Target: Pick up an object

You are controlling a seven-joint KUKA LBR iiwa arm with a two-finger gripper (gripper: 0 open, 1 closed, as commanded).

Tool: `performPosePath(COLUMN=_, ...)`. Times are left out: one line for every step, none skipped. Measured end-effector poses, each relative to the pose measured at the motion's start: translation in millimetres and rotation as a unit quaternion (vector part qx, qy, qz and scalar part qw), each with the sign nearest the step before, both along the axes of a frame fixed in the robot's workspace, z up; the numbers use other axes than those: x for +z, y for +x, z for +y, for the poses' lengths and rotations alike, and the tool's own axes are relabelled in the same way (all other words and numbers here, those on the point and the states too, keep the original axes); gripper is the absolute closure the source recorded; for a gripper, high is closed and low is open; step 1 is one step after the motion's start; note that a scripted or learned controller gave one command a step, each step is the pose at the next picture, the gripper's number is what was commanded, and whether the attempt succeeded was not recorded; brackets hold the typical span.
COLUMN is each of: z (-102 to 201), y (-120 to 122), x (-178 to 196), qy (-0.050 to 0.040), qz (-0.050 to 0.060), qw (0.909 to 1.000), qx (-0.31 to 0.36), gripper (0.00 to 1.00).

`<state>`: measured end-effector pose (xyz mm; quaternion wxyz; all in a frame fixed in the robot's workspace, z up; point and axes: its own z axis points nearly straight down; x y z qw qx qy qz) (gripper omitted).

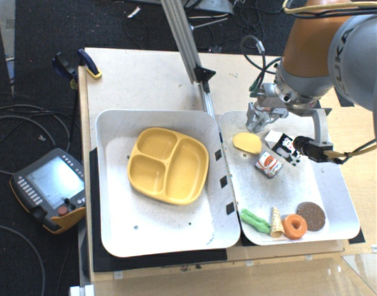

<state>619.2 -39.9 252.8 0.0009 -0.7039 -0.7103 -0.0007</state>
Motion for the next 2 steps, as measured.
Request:
performPosePath(z=54.9, y=-3.4, x=5.5, qy=-0.0001, qz=0.000, qw=1.0000, qx=0.000, gripper=1.00)
performPosePath(z=107.8, y=-6.1, x=-12.1, qy=-0.0005, qz=0.001, qw=1.0000, qx=0.000, gripper=1.00)
